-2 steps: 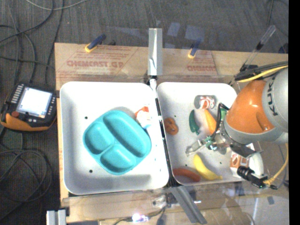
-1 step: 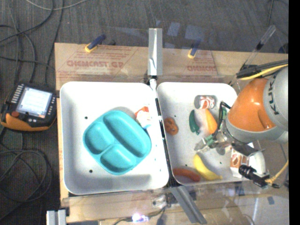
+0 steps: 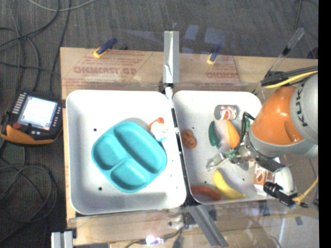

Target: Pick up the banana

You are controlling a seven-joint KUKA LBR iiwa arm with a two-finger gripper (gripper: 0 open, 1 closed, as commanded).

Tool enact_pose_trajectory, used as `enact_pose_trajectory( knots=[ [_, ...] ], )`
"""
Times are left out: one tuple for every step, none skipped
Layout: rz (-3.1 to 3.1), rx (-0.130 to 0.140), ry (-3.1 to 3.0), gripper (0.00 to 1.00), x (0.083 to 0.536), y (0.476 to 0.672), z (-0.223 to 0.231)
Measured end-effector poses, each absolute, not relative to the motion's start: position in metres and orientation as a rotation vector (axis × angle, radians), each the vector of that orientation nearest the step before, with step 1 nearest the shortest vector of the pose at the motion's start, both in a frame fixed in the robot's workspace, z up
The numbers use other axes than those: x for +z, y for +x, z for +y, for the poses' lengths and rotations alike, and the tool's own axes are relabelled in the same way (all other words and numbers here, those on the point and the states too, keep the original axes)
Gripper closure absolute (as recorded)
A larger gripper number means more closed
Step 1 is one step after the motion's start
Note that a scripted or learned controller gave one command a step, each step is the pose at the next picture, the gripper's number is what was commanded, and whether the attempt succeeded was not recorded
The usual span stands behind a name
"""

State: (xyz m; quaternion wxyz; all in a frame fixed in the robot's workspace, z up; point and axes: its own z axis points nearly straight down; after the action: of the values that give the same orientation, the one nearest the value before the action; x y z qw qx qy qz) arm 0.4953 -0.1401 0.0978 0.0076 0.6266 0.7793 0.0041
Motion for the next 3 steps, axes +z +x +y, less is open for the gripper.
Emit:
enact_pose_trajectory(
  knots=[
    [2.466,0.006,1.912,0.00,0.090,0.489,-0.134],
    [2.468,0.009,1.915,1.00,0.098,0.490,-0.134],
    [2.075,-0.008,2.362,1.00,0.181,0.495,-0.064]
  ],
)
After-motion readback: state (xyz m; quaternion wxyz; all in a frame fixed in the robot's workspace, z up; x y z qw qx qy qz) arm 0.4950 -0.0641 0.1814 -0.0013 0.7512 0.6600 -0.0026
